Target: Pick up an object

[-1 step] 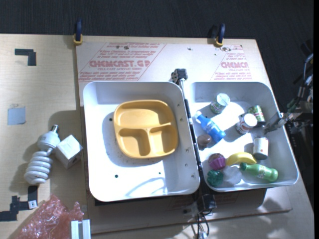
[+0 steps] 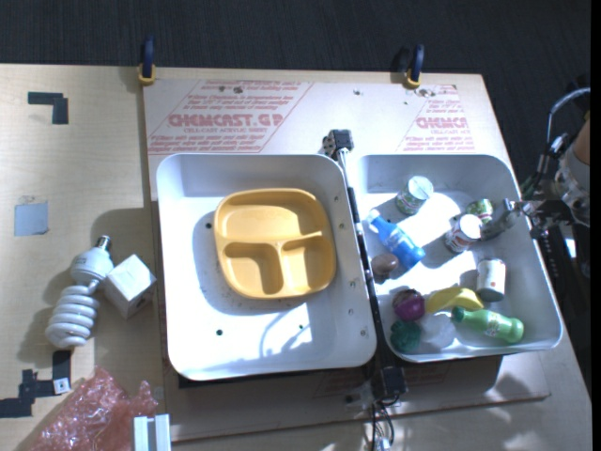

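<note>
The right bin [image 2: 533, 261] holds several small objects. A blue spray bottle [image 2: 399, 240] lies near its left wall, with a silver can [image 2: 413, 195] behind it. Toward the right are a white-lidded jar [image 2: 463, 231] and a green and red can [image 2: 481, 210]. A yellow banana [image 2: 454, 299], a green bottle [image 2: 490, 323], a small white bottle [image 2: 491, 277] and a dark purple ball [image 2: 408, 303] lie along the front. My gripper [image 2: 524, 210] hangs at the bin's right rim, close to the green and red can, with nothing visibly held.
The left bin [image 2: 178, 280] holds a yellow divided plate [image 2: 272, 252]. On the bench to the left lie a spiral light bulb [image 2: 77, 299], a white cube [image 2: 130, 282] and crumpled pink plastic [image 2: 94, 412].
</note>
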You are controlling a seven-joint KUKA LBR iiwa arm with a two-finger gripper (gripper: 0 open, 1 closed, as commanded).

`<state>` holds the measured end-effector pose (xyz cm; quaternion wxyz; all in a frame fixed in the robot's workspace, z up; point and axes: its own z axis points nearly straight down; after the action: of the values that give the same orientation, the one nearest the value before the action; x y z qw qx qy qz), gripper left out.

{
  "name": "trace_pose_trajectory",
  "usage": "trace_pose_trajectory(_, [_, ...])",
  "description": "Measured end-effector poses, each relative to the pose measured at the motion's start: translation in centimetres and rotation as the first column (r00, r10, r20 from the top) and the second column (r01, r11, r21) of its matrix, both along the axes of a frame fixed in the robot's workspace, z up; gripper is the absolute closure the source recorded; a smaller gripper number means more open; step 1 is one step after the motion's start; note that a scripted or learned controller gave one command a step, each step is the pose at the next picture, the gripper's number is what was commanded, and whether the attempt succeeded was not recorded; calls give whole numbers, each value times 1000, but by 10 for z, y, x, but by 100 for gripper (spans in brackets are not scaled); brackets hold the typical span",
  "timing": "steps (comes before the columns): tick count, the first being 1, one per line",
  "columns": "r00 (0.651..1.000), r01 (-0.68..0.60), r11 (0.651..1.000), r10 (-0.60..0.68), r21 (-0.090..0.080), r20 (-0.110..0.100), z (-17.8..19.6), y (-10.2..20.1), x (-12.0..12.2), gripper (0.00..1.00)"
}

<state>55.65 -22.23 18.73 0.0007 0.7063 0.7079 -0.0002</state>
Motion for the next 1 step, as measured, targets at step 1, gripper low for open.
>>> trace_pose_trajectory(1, [1000, 0, 1000, 0, 0, 1, -54, 24, 66, 0])
